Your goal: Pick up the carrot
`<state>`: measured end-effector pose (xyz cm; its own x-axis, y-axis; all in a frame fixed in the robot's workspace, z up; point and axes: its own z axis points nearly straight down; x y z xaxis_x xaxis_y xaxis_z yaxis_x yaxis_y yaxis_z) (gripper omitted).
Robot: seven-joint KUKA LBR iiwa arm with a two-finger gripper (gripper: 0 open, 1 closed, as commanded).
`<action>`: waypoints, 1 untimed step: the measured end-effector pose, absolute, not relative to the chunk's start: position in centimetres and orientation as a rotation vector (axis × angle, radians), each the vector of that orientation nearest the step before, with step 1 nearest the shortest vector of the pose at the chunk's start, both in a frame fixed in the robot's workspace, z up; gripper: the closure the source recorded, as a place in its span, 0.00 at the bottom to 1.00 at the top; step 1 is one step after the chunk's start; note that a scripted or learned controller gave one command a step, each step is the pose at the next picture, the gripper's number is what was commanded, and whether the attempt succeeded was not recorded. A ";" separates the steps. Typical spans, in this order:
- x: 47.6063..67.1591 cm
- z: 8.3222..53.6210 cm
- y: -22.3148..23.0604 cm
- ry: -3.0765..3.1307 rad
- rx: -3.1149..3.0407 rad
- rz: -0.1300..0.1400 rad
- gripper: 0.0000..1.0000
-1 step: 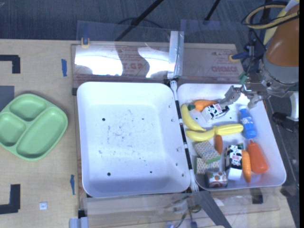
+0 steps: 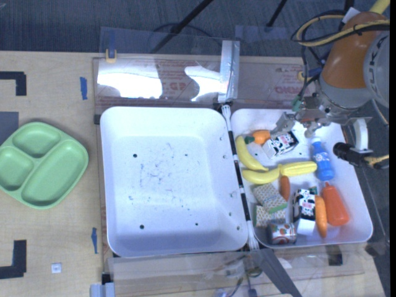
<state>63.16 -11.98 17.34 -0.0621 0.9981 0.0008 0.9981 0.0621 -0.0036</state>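
Near-front carrot (image 2: 321, 215) lies well apart from pincer (image 2: 291, 121) above milk carton (image 2: 281, 144)

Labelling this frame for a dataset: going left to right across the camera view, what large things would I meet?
Green plate → left bin → banana → blue bottle → orange bottle.

A green sectioned plate (image 2: 40, 164) sat on the wooden bench, well left of the large left bin (image 2: 170, 178). In the bin to that one's right lay two bananas (image 2: 257, 166), a blue bottle (image 2: 322, 159), an orange bottle (image 2: 335, 204) and two cow-print cartons (image 2: 281, 143).
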 end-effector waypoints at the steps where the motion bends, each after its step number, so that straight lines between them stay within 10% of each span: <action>1: 66.8 14.5 -13.9 -2.499 -1.907 -0.001 0.00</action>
